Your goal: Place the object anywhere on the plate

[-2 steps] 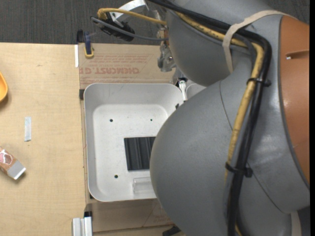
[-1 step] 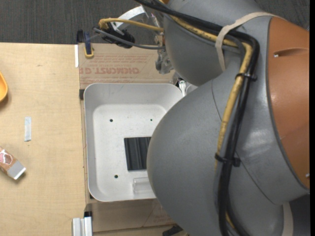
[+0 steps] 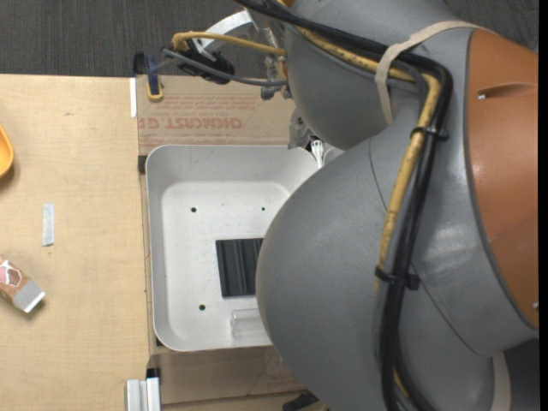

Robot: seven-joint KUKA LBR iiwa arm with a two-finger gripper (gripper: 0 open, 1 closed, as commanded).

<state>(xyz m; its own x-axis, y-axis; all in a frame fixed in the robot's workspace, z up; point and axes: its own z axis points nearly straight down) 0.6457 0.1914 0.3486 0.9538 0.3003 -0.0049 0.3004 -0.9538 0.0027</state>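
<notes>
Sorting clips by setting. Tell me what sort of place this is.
Probably a robotics lab bench: a cabled grey arm over a white bin, cardboard clamped behind it, on a plywood top.

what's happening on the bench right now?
The grey arm with its orange band fills the right side of the view, leaning over a white bin. Its body covers much of the bin, so whether it is carrying anything can't be told. On the bin floor there is a dark ribbed rectangle and a clear piece near the front wall. To the left, on the wooden surface, lie a small wrapped item, a little grey strip and the edge of something orange.
</notes>
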